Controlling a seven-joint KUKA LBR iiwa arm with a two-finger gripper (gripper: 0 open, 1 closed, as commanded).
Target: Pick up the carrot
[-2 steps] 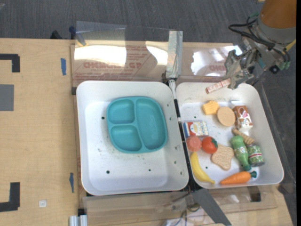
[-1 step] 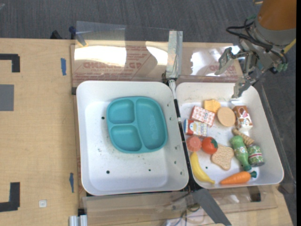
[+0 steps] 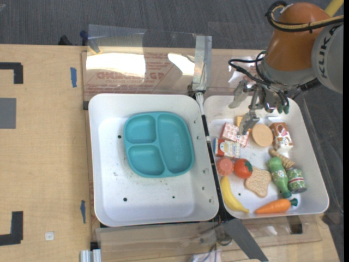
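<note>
The carrot (image 3: 275,206), orange with a green tip, lies along the front wall of the right bin (image 3: 317,198), just right of a yellow banana (image 3: 232,195). My gripper (image 3: 247,109) hangs over the back part of that bin, far behind the carrot, close to a small red and white carton (image 3: 235,134). Its fingers look open, with nothing between them.
Packed around the carrot in the right bin are a bread slice (image 3: 258,183), tomato (image 3: 243,168), green bottle (image 3: 278,173), small can (image 3: 298,180) and round bun (image 3: 262,135). The left bin (image 3: 103,179) holds a teal divided plate (image 3: 159,144).
</note>
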